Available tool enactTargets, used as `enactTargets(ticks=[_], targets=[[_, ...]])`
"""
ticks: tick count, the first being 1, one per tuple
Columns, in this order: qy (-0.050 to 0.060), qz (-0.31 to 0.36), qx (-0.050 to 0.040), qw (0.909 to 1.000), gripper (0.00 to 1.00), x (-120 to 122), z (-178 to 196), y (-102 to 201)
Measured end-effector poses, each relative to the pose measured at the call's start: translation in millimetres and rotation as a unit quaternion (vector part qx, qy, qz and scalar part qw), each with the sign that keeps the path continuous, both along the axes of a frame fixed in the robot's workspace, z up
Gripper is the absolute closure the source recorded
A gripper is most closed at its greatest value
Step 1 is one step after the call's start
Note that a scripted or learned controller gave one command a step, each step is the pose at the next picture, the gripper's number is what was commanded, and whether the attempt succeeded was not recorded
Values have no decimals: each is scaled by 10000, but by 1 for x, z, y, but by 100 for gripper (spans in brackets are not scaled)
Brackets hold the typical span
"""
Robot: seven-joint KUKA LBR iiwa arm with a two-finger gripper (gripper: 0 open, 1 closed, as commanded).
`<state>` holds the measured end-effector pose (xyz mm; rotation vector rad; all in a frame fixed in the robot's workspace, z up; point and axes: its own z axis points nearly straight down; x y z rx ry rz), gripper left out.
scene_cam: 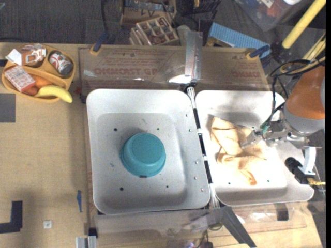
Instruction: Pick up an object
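A crumpled tan cloth (231, 148) lies spread in the right bin (227, 101). A teal bowl (144, 154) sits upside down in the middle of the left bin (103, 107). My gripper (254, 137) reaches in from the right, low over the cloth's right edge, with the arm's orange band (309, 98) behind it. The fingertips are blurred against the cloth, so I cannot make out whether anything is between them.
A yellow tray (36, 76) with a banana, cans and boxes rests on the bench at the far left. Cardboard panels (134, 68) stand behind both bins. Cables and a black fitting (295, 167) hang by the right bin's right wall.
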<state>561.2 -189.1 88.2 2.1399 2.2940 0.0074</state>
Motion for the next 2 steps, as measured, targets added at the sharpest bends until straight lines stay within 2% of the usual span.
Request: enactTargets(ticks=[1, 2], targets=[[-25, 1459, -23, 9893, 0, -30, 1, 40], [-26, 1442, -8, 9895, 100, -29, 9, 39]])
